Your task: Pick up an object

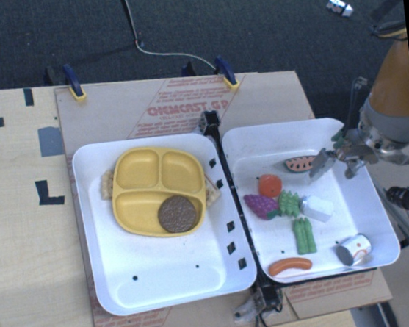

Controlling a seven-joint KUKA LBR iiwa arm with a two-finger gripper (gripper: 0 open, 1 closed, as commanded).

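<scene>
Gripper: upper right of frame, over right bin, fingers spread wide, nothing between them. Watermelon slice: just left of the fingertips, lying on the bin floor. Task status, as judged: nothing lifted; descent, closing and raising remain.

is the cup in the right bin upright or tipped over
Tipped: the cup lies on its side, its open mouth facing sideways.

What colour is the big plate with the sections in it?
The divided plate is yellow, lying in the left bin; the camera view shows it clearly.
</scene>
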